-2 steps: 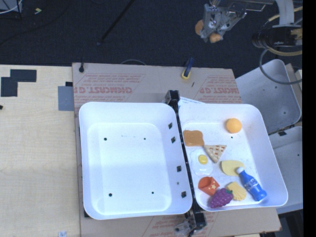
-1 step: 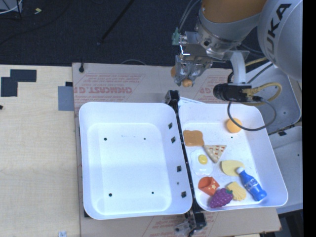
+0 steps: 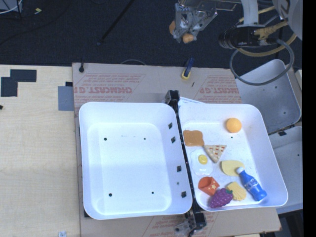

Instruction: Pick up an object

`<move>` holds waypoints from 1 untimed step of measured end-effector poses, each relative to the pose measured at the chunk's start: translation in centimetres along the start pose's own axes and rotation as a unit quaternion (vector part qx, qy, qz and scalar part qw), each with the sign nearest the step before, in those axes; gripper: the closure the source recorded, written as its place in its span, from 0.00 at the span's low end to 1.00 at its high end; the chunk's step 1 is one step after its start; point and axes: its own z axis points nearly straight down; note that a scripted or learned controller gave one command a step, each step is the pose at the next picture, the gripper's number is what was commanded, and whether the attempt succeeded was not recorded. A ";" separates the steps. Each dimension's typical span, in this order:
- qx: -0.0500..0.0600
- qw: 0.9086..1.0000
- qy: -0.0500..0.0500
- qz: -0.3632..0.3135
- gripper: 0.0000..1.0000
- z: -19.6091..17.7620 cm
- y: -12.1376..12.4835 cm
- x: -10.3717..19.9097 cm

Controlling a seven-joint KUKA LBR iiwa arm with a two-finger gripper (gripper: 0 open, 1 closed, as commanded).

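The tabletop [image 3: 34, 147] carried 2 shallow white bins side by side. The left bin [image 3: 94, 201] showed bare floor. The right bin [image 3: 269, 132] held the toy foods, all lying loose and apart from the hand.

The hand [image 3: 188, 27] stood raised well above the far edge of the bins, against the dark background. A small orange-brown item [image 3: 186, 37] appeared between its fingers, so the hand was judged closed on it; what the item was could not be told.

Contents of the right bin, largest to smallest: blue bottle [image 3: 251, 184] near the front right corner; purple grapes [image 3: 220, 197] at the front wall; fried egg [image 3: 202, 161] near the divider; toast slice [image 3: 193, 138]; orange ball [image 3: 233, 125] alone toward the back.

Judgement: the held item looked light, rigid plastic, likely smooth and apt to slip. A grip across its widest part would serve best.
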 end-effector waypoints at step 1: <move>0.007 1.000 -0.001 0.000 1.00 0.6 -5.1 3.0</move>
